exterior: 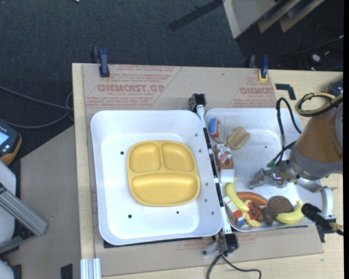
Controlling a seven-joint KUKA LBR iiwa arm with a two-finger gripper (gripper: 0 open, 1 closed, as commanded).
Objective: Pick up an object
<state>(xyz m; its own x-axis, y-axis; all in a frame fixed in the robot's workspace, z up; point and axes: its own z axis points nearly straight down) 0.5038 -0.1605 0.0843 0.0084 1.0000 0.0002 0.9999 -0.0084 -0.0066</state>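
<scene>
1. A dark grey carpeted floor (49,38) surrounds the pale wooden worktop (87,180).
2. Two blue clamps (102,60) grip the worktop's far edge.
3. Black cables (32,111) trail across the floor on the left.
4. Beige furniture (262,13) stands beyond the far right corner.

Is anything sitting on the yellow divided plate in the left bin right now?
No. The yellow divided plate shows three bare compartments; the food items lie in the right bin.

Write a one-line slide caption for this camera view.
KUKA arm's gripper poised low in the right bin above piled toy food, yellow divided plate in the left bin.
</scene>
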